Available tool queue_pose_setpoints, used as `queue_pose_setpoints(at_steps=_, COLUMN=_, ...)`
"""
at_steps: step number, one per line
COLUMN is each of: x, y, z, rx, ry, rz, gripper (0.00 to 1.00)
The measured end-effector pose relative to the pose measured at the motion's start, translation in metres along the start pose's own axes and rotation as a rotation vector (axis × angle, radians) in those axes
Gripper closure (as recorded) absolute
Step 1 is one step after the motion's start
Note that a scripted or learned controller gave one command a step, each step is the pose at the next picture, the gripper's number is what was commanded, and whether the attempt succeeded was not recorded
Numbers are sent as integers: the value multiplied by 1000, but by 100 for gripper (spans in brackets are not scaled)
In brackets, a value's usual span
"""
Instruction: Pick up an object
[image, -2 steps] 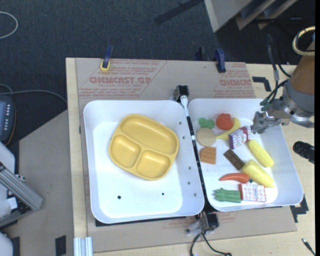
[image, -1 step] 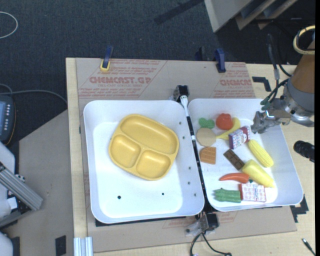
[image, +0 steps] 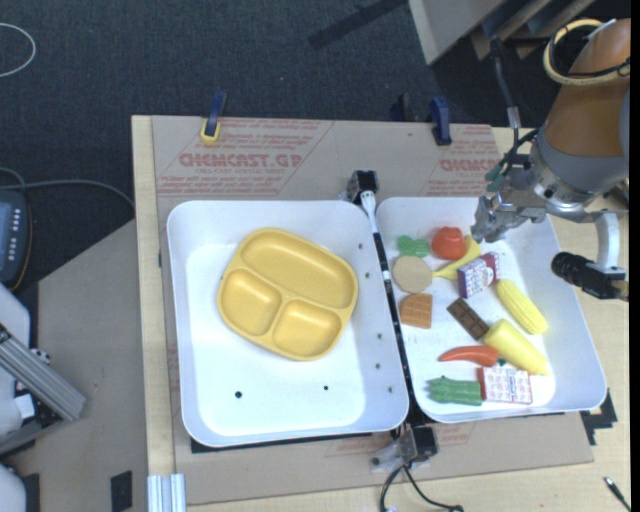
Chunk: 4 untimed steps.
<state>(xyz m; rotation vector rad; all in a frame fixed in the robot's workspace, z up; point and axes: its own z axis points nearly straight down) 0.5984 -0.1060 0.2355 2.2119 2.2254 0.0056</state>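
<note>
The gripper (image: 488, 222) hangs over the far part of the right bin (image: 578, 330), its tip just beside the red tomato (image: 449, 241) and above the end of a yellow piece (image: 456, 267). Whether it is spread or pressed together cannot be told; nothing shows clearly between its tips. Below it lie a red-and-white box (image: 478, 276), a corn cob (image: 522, 305), a brown bar (image: 467, 318), a yellow pepper (image: 517, 346), a red chili (image: 468, 354), a second box (image: 506, 384) and a green vegetable (image: 454, 391). Toward the bin's left wall sit a green piece (image: 411, 245), a tan disc (image: 411, 274) and an orange waffle (image: 416, 311). The left bin (image: 200, 330) holds a yellow tray (image: 287, 292). The arm (image: 590, 120) enters from the right.
</note>
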Motion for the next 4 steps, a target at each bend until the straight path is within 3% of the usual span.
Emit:
queue_pose_setpoints(at_steps=1, x=35, y=23, z=22, rx=3, ry=0, rz=1, gripper=100)
queue_pose_setpoints(at_steps=4, x=38, y=16, z=4, rx=6, ry=0, rz=6, gripper=100)
